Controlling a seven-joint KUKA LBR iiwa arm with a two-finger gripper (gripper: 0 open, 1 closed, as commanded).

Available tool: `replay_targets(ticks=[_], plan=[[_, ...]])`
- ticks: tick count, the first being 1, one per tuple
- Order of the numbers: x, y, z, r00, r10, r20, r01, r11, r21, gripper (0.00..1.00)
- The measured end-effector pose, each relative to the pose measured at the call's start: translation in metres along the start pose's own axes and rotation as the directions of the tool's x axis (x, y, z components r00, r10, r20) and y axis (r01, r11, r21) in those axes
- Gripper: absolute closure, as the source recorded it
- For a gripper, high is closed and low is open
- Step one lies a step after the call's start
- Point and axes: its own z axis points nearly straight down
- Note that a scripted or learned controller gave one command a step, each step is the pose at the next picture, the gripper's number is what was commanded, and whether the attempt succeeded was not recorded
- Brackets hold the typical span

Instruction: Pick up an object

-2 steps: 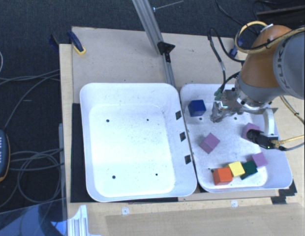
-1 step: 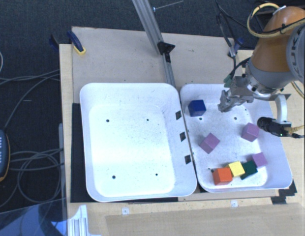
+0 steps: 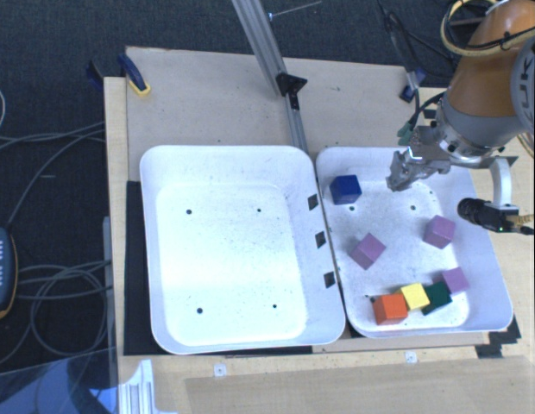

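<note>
1. Camera view, the pincer: the gripper (image 3: 399,178) hangs over the far part of the right bin (image 3: 483,257), below the grey wrist and the orange band (image 3: 500,33). Its tips are dark and small against the white floor. I cannot tell whether they stand apart or together. Nothing shows between them, so I judge it holds nothing.

2. Camera view, the nearest thing: the blue cube (image 3: 345,188) sits in the same bin, near the gripper, toward the view's left and a little nearer the camera. It is apart from the tips, not touching. It looks roughly square from above, so no long axis matters much; its faces seem slightly turned against the bin's edge.

3. Camera view, the relation the move turns on: from the gripper, the blue cube lies leftward toward the wall shared with the left bin (image 3: 164,231). A short sideways shift and a drop would probably reach it. The risk is that the cube stands close to that wall.

4. Camera view, other choices: two purple cubes, one mid-bin (image 3: 368,250) and one to its right (image 3: 439,231), lie nearer the camera than the gripper, each standing free. A third purple cube (image 3: 455,279), a green cube (image 3: 437,296), a yellow cube (image 3: 414,296) and an orange cube (image 3: 389,308) crowd the near corner, touching or nearly so, and look harder to grip.
</note>
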Motion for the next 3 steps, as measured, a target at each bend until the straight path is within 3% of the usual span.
replay_targets(ticks=[2, 3], plan=[[0.097, 0.022, -0.02, 1.0, -0.006, -0.002, 0.006, 1.0, 0.002, 1.0], [0.147, 0.03, -0.008, 1.0, -0.004, -0.001, 0.004, 1.0, 0.003, 1.0]])
